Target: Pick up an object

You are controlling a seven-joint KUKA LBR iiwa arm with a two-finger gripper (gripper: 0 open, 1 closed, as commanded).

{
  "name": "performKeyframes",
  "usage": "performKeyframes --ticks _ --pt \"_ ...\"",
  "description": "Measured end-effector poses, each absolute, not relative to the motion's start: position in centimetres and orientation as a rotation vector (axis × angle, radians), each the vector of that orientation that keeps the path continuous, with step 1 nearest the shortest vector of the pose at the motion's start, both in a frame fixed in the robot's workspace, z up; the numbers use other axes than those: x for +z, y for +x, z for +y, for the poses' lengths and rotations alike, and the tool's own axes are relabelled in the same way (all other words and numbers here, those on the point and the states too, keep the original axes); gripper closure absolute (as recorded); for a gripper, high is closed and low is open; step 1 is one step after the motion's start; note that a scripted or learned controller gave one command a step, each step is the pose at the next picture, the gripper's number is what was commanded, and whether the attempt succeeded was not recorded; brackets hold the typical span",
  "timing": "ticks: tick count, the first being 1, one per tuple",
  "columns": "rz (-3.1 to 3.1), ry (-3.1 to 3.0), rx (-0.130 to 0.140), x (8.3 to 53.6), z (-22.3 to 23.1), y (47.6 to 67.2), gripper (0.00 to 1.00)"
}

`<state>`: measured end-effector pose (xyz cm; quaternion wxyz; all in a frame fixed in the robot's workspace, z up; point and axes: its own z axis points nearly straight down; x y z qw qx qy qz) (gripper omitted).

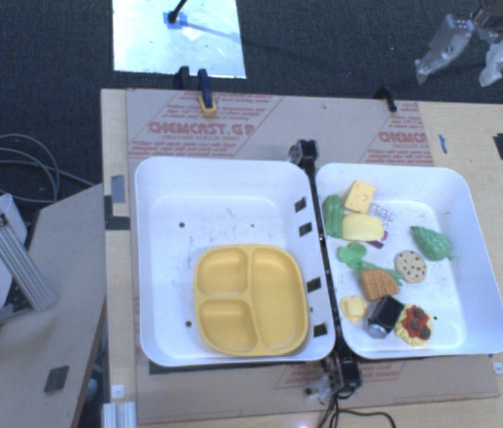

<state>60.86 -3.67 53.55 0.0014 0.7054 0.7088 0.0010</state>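
Fingers [473,58] of the gripper hang spread apart and grasping nothing at the top right of the view, above the dark floor beyond the counter's far edge, well apart from both bins.

Counter [260,123]: pale board with red print, bearing two shallow white bins side by side.

Left bin [167,194]: carries one yellow divided tray [251,299], lying flat toward the near right corner. Broad and low, a poor first choice for a two-finger pinch.

Right bin [474,239]: holds the small things, all crowded in its left and middle parts.
- yellow block [359,196] near the far left, with a pale yellow piece [362,227] just beside it and a green pepper-like piece [333,214] touching on the left;
- green leafy piece [431,242] standing fairly clear toward the right;
- round cookie [409,266] near the centre;
- orange waffle-like piece [378,283], partly overlapping a green stem;
- dark can [383,316] lying on its side at the near edge, touching a small pizza piece [414,325].

Judgement on the step: reach not yet begun; the arm has the whole travel down into the right bin ahead. The leafy piece looks the safest target, since bare floor surrounds it and the fingers can straddle it without nudging neighbours. Keep the fingers wide on descent, centre over the piece, go down plumb, then close. Avoid the cluster at the left wall: the divider crowds one finger there. Flat pieces like the cookie may slip under the tips.
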Motion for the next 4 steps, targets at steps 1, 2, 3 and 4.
performKeyframes --ticks 1,2,3,4 --pt "2.227 2.207 0.007 54.7 -3.7 60.9 1.0" --pt "2.228 2.207 0.005 54.7 -3.7 60.9 0.0" --pt "2.229 2.2 0.009 55.9 -3.7 60.9 1.0" --pt "2.231 2.199 0.008 55.8 -3.7 60.9 0.0"
